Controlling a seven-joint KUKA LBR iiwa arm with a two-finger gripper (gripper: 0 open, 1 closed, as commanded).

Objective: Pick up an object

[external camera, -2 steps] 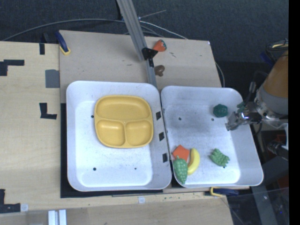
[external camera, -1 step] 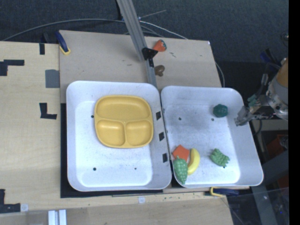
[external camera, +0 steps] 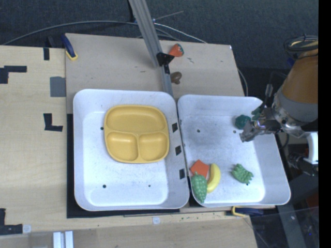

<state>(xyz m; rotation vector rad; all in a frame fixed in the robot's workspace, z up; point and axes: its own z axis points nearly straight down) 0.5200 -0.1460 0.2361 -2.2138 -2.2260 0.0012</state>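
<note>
Gripper (external camera: 252,129) low over right bin (external camera: 222,190), just beside teal ball (external camera: 242,121); finger spread: cannot tell. Nothing seen held. Pick not yet done; grasp and lift remain.

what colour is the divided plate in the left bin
Yellow. The divided plate shows plainly in the camera view, lying in the left bin.

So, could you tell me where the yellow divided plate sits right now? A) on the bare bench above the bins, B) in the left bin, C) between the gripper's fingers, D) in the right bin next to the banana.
B: the yellow divided plate lies flat inside the left bin, while the banana and the other small toys are in the right bin, where the gripper is.
</note>
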